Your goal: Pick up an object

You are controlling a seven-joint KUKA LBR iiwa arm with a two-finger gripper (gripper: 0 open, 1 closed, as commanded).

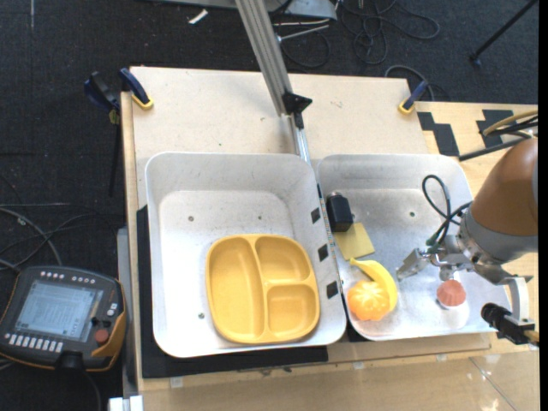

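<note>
In the right bin [385, 191] lie a black block [339, 211], a flat yellow piece [355, 241], a banana [379, 274] and an orange [369, 300] near the front left corner. A small red and white object [451, 296] sits by the front right rim. My gripper [438, 264] hangs over the right bin's front right part, just above and to the left of the red object. The banana lies a short way to its left. Nothing is visibly held.
The left bin [171, 187] holds a yellow divided plate [261, 288]. A slanted metal pole [265, 45] rises from the gap between the bins. Black cable [438, 197] loops over the right bin's back right. A teach pendant [56, 315] lies left of the bench.
</note>
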